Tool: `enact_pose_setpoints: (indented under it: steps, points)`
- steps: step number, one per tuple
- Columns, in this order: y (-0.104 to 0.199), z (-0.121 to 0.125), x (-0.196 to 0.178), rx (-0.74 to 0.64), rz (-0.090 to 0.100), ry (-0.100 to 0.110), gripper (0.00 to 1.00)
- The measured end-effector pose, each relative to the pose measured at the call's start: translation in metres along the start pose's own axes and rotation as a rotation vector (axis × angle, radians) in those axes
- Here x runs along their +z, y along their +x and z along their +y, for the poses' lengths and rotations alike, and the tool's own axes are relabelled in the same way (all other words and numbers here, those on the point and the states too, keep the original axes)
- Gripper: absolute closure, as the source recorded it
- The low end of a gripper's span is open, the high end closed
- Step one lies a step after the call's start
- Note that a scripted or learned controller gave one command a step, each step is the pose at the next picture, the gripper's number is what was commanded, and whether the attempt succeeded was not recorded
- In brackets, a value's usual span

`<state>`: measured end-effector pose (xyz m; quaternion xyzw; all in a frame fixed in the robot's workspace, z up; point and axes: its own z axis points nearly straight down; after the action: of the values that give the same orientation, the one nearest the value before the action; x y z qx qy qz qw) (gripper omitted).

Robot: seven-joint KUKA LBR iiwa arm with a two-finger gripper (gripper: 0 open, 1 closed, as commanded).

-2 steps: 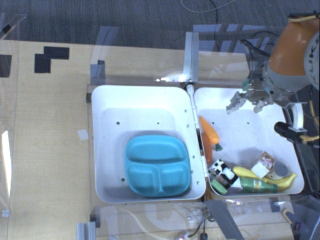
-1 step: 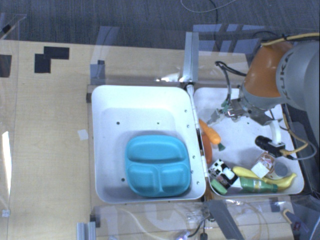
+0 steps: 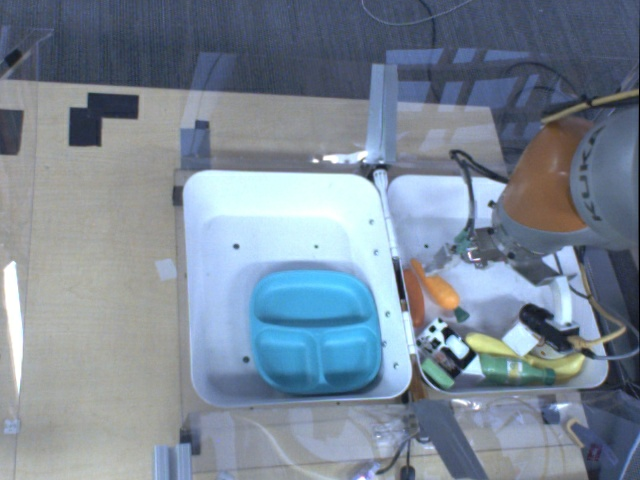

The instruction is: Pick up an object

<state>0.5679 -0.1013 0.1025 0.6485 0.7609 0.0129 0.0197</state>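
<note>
Arm wrist with orange band hangs over right bin (image 3: 440, 203); gripper (image 3: 478, 250) finger state cannot tell; carrot (image 3: 438, 290) lies beside divider, near gripper, likely light, stiff, smooth, best pinched across its middle; banana (image 3: 520, 353), green bottle (image 3: 510, 371) crowd front wall; blue tray (image 3: 315, 330) in left bin (image 3: 260, 203).

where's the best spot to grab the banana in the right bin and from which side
Probably the banana at mid-length, from straight above, with the claw closing across its narrow width. It lies flat along the right bin's near wall, with a green bottle pressed against its near side, so a side approach looks blocked and the curved tips offer less to grip.
</note>
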Motion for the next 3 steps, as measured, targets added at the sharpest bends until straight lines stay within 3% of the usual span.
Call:
enact_pose_setpoints:
  steps: [1,2,3]
  points:
    - [0.001,-0.009,0.011,0.000,0.006,0.028,0.00]
    - [0.066,-0.048,-0.086,-0.034,0.013,0.039,0.00]
    - [0.058,-0.002,-0.083,-0.063,0.014,0.041,0.00]
